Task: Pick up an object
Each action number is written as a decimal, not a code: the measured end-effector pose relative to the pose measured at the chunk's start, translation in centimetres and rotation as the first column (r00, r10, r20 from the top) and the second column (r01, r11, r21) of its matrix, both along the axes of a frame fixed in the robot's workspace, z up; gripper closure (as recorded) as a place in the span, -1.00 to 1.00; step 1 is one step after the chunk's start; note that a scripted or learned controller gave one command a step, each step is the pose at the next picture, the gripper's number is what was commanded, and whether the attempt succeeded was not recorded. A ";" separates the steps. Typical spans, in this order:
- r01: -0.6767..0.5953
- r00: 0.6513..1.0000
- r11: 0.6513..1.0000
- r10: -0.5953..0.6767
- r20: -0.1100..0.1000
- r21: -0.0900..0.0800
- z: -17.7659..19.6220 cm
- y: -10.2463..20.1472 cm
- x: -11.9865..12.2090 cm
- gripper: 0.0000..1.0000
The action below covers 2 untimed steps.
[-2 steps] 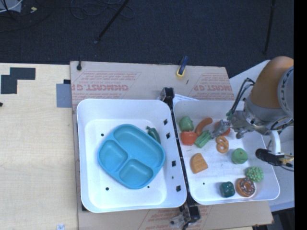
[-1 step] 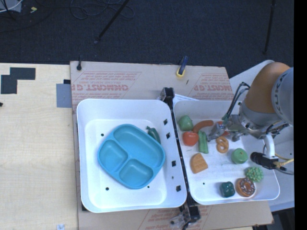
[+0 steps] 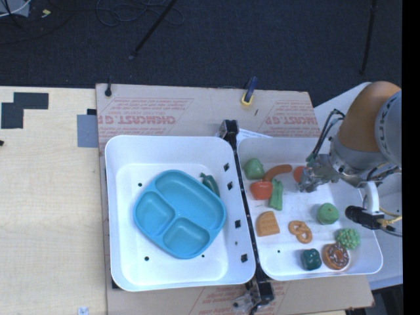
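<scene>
Your gripper (image 3: 310,184) hangs low in the right bin (image 3: 374,262), its grip impossible for you to judge, touching a red piece (image 3: 299,173), beyond it a sausage (image 3: 278,171), and farthest the blue plate (image 3: 179,212).

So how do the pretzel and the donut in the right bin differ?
The pretzel is plain brown with open loops; the donut is a closed ring with red-brown topping and pale specks. The pretzel looks smaller than the donut. The pretzel lies mid-bin, the donut near the front rim beside a dark green item. Both lie flat.
</scene>
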<state>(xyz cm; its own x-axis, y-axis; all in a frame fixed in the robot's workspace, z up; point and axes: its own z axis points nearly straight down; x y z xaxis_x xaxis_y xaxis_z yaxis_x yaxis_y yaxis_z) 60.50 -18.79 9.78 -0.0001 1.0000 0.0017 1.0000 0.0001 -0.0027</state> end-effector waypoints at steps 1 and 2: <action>0.003 1.000 1.000 -0.003 0.005 -0.002 4.6 -0.6 -0.3 1.00; 0.001 1.000 1.000 -0.001 0.006 -0.003 9.3 -1.4 0.3 1.00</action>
<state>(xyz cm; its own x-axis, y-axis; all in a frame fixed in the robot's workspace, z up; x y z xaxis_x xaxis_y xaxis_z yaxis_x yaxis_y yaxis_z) 60.82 -20.23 19.10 0.0005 1.0000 -0.0008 1.0000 -0.0005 0.0029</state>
